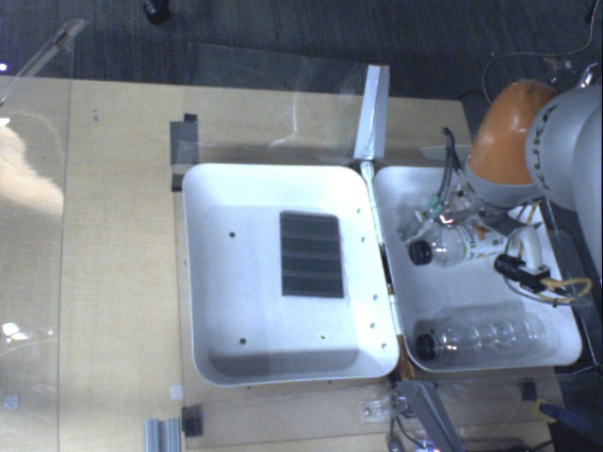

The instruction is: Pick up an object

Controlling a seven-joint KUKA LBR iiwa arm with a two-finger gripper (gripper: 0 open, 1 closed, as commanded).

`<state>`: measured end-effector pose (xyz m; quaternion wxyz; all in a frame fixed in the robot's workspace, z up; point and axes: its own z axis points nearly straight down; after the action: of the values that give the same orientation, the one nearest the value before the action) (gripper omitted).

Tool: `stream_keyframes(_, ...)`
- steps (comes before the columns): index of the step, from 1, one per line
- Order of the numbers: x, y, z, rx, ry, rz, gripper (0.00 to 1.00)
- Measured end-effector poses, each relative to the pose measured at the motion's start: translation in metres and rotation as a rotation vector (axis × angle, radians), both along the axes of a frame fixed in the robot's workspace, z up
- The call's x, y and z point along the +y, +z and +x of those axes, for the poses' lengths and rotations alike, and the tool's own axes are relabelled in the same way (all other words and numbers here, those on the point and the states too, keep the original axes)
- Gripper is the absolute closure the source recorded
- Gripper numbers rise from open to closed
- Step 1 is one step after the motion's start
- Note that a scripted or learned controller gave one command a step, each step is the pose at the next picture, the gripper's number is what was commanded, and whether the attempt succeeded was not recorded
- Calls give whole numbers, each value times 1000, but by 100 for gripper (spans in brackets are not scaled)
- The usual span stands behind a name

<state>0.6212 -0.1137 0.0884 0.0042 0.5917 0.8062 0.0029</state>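
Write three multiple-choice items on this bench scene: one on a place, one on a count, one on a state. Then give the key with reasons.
1. Where does the dark ribbed block lie?
A. left bin
B. right bin
C. on the bench

2. How many clear bottles lie in the right bin?
A. one
B. two
C. four

3. How does the lower bottle rest?
A. upright
B. on its side
C. leaning on the arm

Key: 1 A, it sits mid-floor of the left bin. 2 B, the upper bottle and the lower one. 3 B, it lies lengthwise along the near wall, black cap leftward.
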Motion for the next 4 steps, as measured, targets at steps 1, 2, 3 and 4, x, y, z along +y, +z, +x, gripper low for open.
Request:
stream_keyframes(1,24,1,-17,-1,7,1,0)
stream_keyframes(2,24,1,-17,-1,7,1,0)
stream_keyframes(3,24,1,-17,-1,7,1,0)
stream_keyframes(4,21,1,-59,-4,84,-1,0)
